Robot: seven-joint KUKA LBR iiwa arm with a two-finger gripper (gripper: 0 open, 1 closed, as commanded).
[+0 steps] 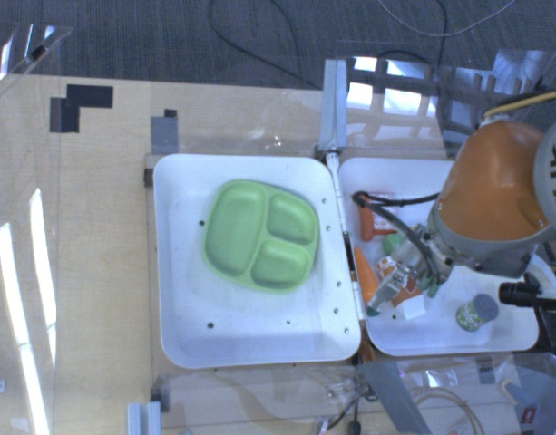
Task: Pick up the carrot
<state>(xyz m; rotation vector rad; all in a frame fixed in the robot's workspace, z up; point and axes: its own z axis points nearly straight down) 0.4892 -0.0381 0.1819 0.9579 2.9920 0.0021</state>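
The carrot (365,277) is a slim orange piece lying along the left wall of the right bin (509,338), partly hidden by the gripper. My gripper (397,281) hangs low over the bin's left half, right beside the carrot and just to its right. Cables and the wrist hide the gripper's tip, and whether it touches the carrot cannot be made out. The arm's grey and orange body (495,198) covers most of the right bin.
A green divided plate (259,234) lies in the left bin (187,333). In the right bin, a small round can (477,313) sits near the front right, and an orange and white packet (377,223) lies at the back left. A white piece (414,308) lies under the gripper.
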